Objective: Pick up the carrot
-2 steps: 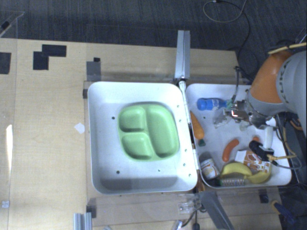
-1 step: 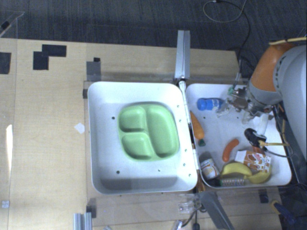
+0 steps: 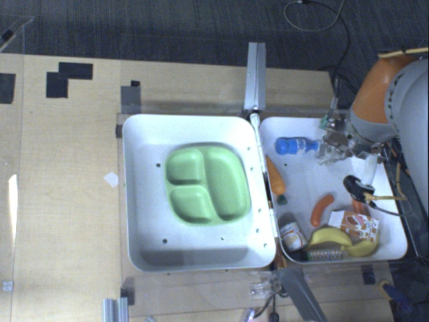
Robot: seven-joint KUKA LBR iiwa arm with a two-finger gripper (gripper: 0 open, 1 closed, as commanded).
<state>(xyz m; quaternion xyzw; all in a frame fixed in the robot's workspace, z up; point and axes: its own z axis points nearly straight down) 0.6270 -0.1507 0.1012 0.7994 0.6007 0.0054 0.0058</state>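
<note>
Lying against the left wall of the right bin (image 3: pixel 401 247), the carrot (image 3: pixel 275 177) sat well apart from the gripper (image 3: pixel 333 147), which hovered beside a blue bottle (image 3: pixel 295 145); its grip state could not be told.

At the right edge of the frame the arm (image 3: pixel 409 102) shows as a broad, rounded grey casing, smooth and matte; just left of it sits an orange band (image 3: pixel 372 99), curved like a collar and brighter along its upper rim; below the band the wrist darkens into grey and black parts; further left the gripper (image 3: pixel 333 138) is a small cluster of pale metal pieces with a touch of green on it, too small to make out in detail; thin dark cables (image 3: pixel 395 180) trail beneath the casing at the right.
</note>
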